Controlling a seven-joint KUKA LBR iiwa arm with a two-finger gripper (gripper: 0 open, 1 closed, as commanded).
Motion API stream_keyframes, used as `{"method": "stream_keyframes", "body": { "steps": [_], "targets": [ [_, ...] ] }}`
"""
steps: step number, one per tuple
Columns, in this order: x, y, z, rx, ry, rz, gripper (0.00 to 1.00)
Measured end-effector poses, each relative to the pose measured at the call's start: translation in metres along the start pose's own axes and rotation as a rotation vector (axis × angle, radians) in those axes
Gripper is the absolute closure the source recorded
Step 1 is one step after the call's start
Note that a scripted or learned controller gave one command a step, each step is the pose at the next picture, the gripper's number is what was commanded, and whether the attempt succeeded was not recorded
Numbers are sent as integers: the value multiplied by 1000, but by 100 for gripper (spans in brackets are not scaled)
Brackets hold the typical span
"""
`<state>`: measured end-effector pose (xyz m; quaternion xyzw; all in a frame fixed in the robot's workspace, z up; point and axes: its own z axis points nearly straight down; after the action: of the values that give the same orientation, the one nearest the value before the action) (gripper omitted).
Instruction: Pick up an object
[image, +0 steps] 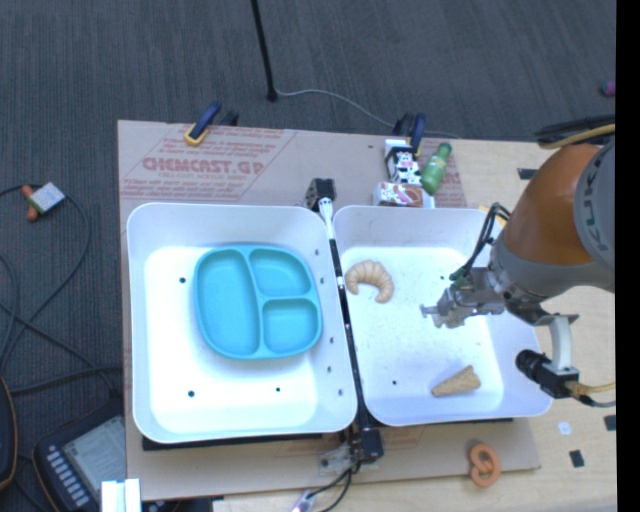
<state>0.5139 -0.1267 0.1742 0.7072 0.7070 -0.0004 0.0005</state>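
1. Step in hand, as I judge it: approach. The pincer (447, 312) hangs over the right bin (400, 225), mid-floor, with nothing between its fingers. No object lifted yet.
2. Pincer state: too small and too dark against the wrist to read the gap; I cannot tell whether it stands wide or narrow.
3. Candidate objects, placed from the pincer: the croissant (371, 279) lies to the pincer's left and a little farther up the bin, near but apart. The cone (456, 381) lies below the pincer, toward the bin's near wall, also apart.
4. Next move, by judgement: pick one target, shift sideways over it, then descend. Neither sits directly under the fingers.
5. Croissant: curved crescent, tan, ridged surface, probably a toy. The curve offers a narrow waist for a pinch across it.
6. Cone: pale tan, tapering to a point, lying on its side. It could roll or slide when touched.
7. Bin: smooth glossy white floor, shallow walls, likely slippery.
8. Left bin (160, 225), well left of the pincer, carries a blue divided plate (257, 301), three compartments, smooth plastic.
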Motion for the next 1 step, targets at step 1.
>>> {"method": "stream_keyframes", "body": {
  "steps": [1],
  "targets": [
    [60,-30,-10,2,2,-1,100]
  ]
}}
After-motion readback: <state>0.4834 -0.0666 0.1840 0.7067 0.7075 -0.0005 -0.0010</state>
